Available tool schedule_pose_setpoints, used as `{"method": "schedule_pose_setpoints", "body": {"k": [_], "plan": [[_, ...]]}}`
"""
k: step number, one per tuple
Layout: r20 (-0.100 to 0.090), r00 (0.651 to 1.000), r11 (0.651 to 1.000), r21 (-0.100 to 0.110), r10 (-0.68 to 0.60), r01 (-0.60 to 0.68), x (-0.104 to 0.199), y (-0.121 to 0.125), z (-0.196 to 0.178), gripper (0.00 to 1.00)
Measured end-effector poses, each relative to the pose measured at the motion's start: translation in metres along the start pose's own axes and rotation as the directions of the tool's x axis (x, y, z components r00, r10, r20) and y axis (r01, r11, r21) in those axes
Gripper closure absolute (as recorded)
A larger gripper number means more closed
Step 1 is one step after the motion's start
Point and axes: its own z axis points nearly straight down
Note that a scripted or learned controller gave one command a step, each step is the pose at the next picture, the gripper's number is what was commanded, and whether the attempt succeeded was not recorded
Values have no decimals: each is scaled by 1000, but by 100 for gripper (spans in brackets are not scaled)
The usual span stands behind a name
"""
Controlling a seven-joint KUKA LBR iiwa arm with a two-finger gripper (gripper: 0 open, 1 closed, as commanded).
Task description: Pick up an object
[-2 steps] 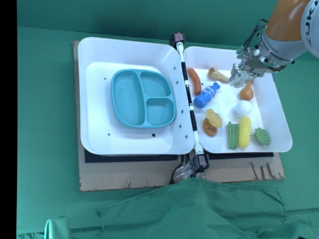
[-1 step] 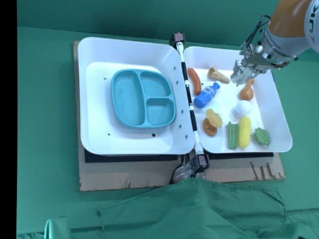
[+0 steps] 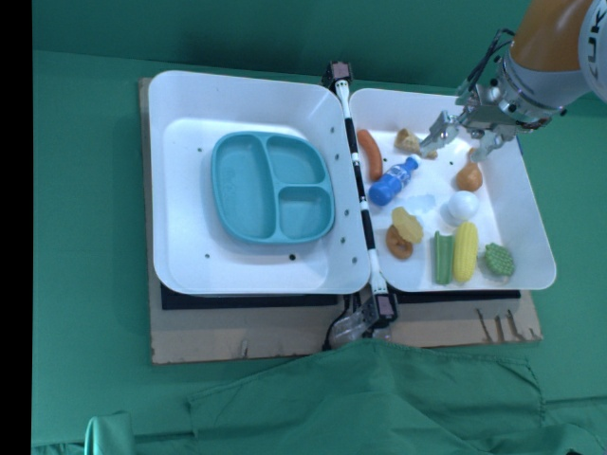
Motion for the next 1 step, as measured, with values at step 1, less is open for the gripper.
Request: {"method": "schedule_pose_setpoints", "body": {"k": [1], "plan": [[-1,1000,1000,16,4,-4,-54,-1,91,0]]}}
